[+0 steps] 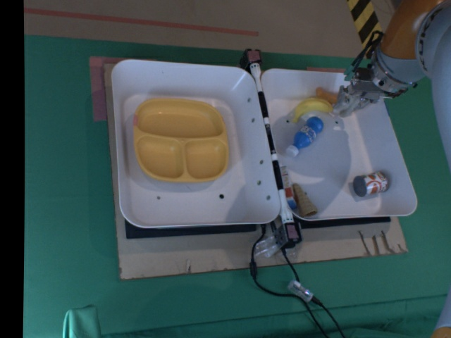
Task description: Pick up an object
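**Reaching in, nothing lifted yet**

Pick not yet made, judging by how things lie. Every candidate resting on the floor of the right bin [394, 153]: yellow banana [312, 107] at about twelve o'clock from bin centre, blue bottle [304, 136] just below it toward centre, small can [371, 184] at four o'clock, brown cone [305, 200] at seven o'clock against the divider. In the left bin [123, 153], a yellow divided plate [181, 139], untouched. Gripper [347, 104] low at the bin's one o'clock, just beside the banana's right end, possibly touching it. Nothing visibly between the fingers. Jaw spread impossible to tell from this slant and blur. Left to do: close on one object, most likely the banana, then raise it clear.
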{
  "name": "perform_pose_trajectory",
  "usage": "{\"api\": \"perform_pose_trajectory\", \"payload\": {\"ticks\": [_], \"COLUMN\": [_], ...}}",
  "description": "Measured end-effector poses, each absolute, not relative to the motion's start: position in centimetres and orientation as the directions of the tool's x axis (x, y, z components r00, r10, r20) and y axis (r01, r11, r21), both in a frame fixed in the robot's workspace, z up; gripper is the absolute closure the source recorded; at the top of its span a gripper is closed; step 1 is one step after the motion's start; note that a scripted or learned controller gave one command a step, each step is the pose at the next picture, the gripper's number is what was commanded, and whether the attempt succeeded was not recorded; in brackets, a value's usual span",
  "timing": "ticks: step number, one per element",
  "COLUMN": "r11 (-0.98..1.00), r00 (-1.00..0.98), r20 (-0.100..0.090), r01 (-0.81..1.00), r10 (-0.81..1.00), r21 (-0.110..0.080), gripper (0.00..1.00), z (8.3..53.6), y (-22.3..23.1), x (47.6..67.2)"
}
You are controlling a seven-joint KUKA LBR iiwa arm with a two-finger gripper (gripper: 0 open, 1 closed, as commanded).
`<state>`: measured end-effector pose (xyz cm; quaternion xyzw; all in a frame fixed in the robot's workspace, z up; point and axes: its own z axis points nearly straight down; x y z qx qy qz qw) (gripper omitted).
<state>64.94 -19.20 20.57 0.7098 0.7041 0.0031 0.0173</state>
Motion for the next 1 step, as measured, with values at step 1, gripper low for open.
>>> {"api": "perform_pose_trajectory", "payload": {"ticks": [1], "r11": [-0.008], "r00": [0.008], "r20": [-0.020], "r01": [1.000], "r10": [1.000], "r21": [0.028], "gripper": [0.00], "z": [20.58], "y": [-19.21], "x": [64.95]}}
